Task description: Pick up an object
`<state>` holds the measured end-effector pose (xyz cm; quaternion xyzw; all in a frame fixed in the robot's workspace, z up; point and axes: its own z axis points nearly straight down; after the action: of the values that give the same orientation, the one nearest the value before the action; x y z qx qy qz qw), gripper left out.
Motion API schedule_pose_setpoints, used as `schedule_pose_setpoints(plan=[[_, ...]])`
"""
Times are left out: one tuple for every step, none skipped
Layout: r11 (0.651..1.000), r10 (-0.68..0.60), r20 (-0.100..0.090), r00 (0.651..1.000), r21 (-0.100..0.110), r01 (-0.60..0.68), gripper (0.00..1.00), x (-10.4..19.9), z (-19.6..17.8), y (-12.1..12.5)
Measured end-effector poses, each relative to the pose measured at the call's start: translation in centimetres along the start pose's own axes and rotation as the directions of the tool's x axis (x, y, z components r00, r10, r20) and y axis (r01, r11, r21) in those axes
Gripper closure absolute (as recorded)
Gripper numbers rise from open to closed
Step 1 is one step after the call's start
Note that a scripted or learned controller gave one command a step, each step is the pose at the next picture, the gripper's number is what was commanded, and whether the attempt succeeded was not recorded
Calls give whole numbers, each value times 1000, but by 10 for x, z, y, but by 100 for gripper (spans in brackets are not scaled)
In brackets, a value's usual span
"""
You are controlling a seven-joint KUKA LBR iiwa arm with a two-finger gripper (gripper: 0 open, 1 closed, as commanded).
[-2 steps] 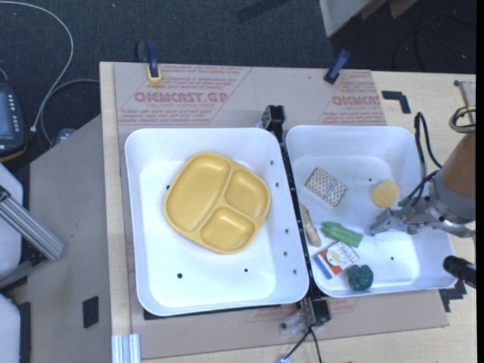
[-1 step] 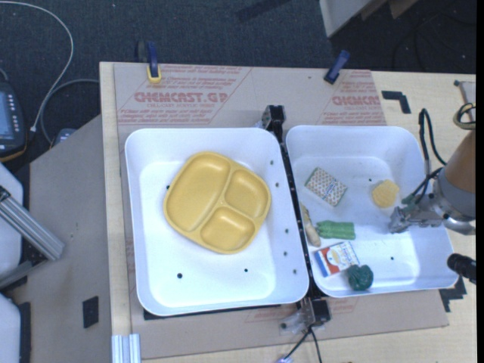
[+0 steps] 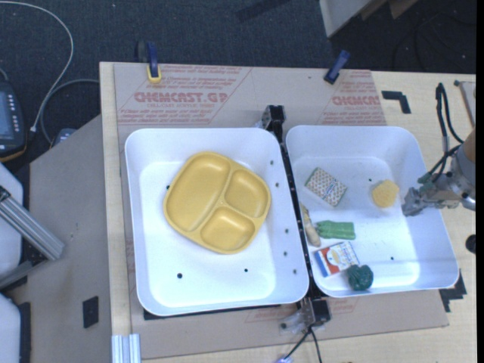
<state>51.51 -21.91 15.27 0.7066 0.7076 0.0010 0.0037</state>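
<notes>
The gripper (image 3: 414,203) stands at the right bin's (image 3: 393,138) right rim. Nearest object: yellow piece (image 3: 385,193), at its ten o'clock. Grip state cannot be told.

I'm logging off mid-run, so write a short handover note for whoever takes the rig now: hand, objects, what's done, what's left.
Hand: at the right bin's right rim, nothing seen between its fingers; open or shut unclear.
Right bin: patterned square packet, round yellow piece, green oblong block, red, white and blue card, dark green lump, pale stick along the left wall.
Left bin: yellow divided plastic tray.
Done: nothing lifted yet.
Left: grasp and lift one object; the yellow piece lies nearest the hand.
</notes>
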Motion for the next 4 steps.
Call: schedule_pose_setpoints(plan=[[1000, 0, 0, 1000, 0, 0, 100, -3, -58, 11], [1000, 0, 0, 1000, -1, 0, 100, -1, -103, 9], [1000, -4, -6, 1000, 8, 4, 100, 58, -107, 5], [1000, -5, -6, 1000, 8, 5, 100, 113, -111, 4]])
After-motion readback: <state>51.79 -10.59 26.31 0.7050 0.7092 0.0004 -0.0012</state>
